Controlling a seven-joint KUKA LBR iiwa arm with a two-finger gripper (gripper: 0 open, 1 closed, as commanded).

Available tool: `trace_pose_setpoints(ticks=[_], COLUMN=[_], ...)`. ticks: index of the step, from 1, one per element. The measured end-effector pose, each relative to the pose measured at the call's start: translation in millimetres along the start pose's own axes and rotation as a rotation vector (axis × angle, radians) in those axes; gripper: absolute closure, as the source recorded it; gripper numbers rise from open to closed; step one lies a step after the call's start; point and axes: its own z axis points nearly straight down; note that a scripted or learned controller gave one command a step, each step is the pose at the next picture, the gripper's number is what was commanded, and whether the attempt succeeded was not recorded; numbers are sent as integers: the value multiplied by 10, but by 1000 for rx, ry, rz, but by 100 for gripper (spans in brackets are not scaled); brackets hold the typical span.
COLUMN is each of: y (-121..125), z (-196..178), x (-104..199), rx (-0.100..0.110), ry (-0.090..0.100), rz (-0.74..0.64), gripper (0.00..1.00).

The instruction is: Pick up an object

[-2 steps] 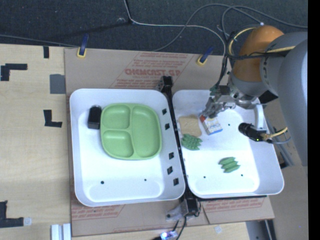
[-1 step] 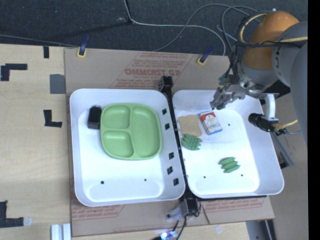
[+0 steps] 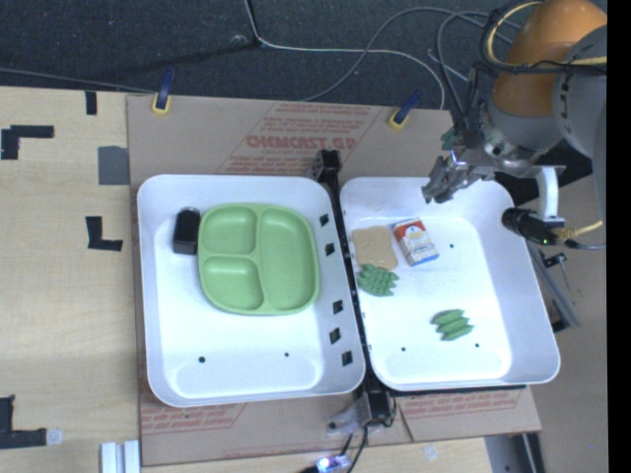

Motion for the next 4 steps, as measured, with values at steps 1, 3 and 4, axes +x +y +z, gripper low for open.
trace_pose_setpoints(ticks=[1,3,4], y=[14,-177,-210], z=[-504,-345,-261], x=[6,1084,1643], rx=[-1,7,6], ry=[-1,1,0], rz=[0,-4,-3], gripper=[100,100,100])
